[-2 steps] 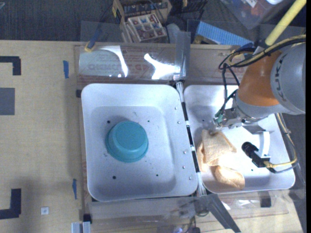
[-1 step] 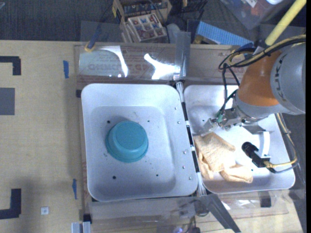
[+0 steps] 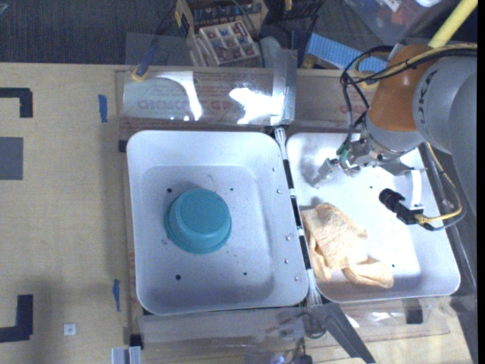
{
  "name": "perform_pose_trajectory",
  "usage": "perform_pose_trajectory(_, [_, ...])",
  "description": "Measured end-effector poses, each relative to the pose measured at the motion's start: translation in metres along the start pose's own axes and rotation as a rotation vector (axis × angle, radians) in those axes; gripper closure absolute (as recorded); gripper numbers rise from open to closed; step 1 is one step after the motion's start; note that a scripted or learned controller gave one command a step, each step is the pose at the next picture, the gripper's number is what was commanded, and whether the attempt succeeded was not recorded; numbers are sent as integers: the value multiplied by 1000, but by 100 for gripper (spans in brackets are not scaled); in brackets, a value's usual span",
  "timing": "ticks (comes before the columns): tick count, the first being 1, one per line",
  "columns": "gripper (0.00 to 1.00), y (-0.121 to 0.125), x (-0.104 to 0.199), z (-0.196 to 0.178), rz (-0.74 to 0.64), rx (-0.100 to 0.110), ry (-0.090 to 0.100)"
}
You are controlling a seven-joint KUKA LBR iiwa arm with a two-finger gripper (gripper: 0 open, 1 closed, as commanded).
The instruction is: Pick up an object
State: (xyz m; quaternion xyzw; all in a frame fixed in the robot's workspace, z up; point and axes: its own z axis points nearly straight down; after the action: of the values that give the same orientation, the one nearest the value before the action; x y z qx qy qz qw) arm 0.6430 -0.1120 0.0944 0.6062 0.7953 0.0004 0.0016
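Note:
A crumpled tan cloth [image 3: 342,246] lies in the right bin [image 3: 436,275], against its near-left side. A teal bowl [image 3: 198,220] sits upside down in the middle of the left bin [image 3: 151,158]. My gripper [image 3: 324,172] hangs over the far-left part of the right bin, pointing left and down, a hand's width beyond the cloth. Nothing shows between its fingers. The grey arm with its orange band [image 3: 394,101] comes in from the upper right.
A black cable and plug [image 3: 402,205] hang over the right bin beside the arm. A shiny clear panel [image 3: 204,97] stands behind the left bin. Boxes and clutter lie beyond the bench at the back.

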Motion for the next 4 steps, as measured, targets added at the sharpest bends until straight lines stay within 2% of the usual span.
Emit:
perform_pose_trajectory(1, [0, -46, 15, 6, -131, -5, 0])
perform_pose_trajectory(2, [0, -116, 33, 6, -22, -6, 1])
perform_pose_trajectory(3, [0, -124, 18, 6, 80, -9, 1])
perform_pose_trajectory(4, [0, -161, 18, 6, 85, -8, 0])
